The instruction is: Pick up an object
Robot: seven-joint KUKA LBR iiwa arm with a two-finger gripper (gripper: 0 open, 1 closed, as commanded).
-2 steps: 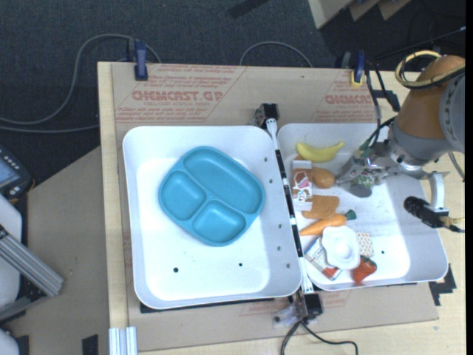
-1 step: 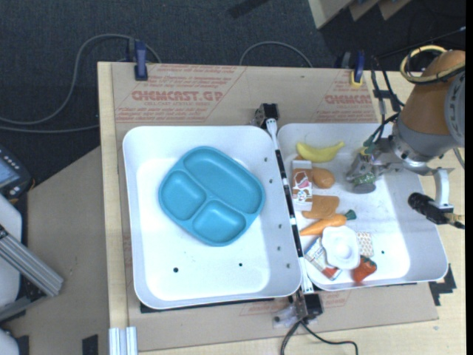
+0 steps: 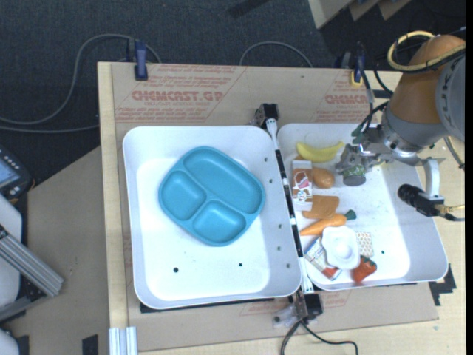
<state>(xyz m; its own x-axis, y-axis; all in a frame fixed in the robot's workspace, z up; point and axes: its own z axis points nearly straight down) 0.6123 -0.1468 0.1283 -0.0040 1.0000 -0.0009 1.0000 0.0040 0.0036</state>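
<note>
Far left, off the bench: a dark device [image 3: 10, 172] cut by the frame edge, and a grey metal rail [image 3: 29, 261] slanting below it. Neither can be made out further.

Bench [image 3: 111, 198] is bare board with red printed lettering along its far edge. A blue clamp [image 3: 140, 60] grips that edge at the left, cable trailing from it onto the dark floor.

Left bin [image 3: 148, 272]: one blue divided plate [image 3: 211, 195], three compartments, lying flat near the middle. A few small dark specks on the white floor toward the near side.

Black clips [image 3: 267, 114] sit at the seam where the two bins meet.

Right bin [image 3: 421, 261]: toy food is crowded against its left wall. From far to near: yellow banana [image 3: 319, 151]; small red-and-white carton [image 3: 301, 183] just beside a brown roll-like piece [image 3: 322, 177]; an orange piece [image 3: 324, 205]; carrot [image 3: 323, 225] with green tip; white fried egg [image 3: 341, 246] lying over a packet; red strawberry [image 3: 364, 270] at the near edge. Several touch or overlap; the outlines are hard to separate.

Gripper [image 3: 355, 170] hangs low over the far part of the right bin, just right of the banana and the brown piece. Whether the fingers are apart or together cannot be told; they blur into a dark lump. Arm [image 3: 421, 102] comes in from the right, its orange band partly cut by the frame.
</note>
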